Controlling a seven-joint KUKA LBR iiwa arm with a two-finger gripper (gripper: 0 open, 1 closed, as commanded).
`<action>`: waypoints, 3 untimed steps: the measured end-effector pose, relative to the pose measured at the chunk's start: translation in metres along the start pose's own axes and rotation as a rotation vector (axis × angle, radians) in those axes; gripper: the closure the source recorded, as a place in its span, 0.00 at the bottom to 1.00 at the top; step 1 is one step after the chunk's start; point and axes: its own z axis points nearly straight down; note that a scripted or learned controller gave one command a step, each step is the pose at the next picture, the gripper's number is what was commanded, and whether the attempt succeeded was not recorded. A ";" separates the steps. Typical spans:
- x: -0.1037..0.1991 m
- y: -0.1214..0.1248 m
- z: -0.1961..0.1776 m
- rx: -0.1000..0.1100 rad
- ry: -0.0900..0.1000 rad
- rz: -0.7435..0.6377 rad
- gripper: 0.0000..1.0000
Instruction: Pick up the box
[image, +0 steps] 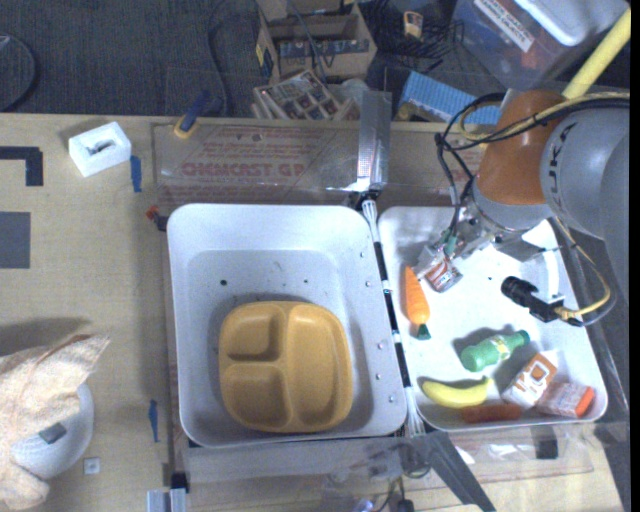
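At the far left a pale cloth (45, 375) lies on the bench by a white bowl-like object (40, 445), and a small white block (99, 148) sits toward ten o'clock. Behind the bins lies a clear plastic sheet (255, 160) with reddish lettering that seems to begin "CHEM"; the rest is too blurred to read.

The left bin (190, 235) holds a yellow divided tray (286, 365), set toward its six o'clock side.

In the right bin (590, 350), an orange carrot (415, 296) lies along the nine o'clock wall. A green bottle (492, 350) rests near the middle, a banana (456, 391) at about seven o'clock, and a red strip-like item (490, 412) lies just beyond the banana against the near wall.

The box (532, 381) is an orange and white carton lying tilted at about five o'clock in the right bin, just beside the bottle; its printing is too small to read.

The gripper (447, 262) sits near the bin's eleven o'clock corner, above the carrot, with a small reddish-white object at its tip. How far apart it stands cannot be told. The box lies well apart from it, toward five o'clock, with the bottle between them.

On the grey arm (590, 170), letters reading "KU" show.
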 end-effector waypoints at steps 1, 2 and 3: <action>-0.022 -0.047 0.000 0.002 -0.001 0.605 1.00; -0.022 -0.048 0.002 0.005 0.000 0.605 0.00; -0.023 -0.047 -0.010 0.000 -0.001 0.606 1.00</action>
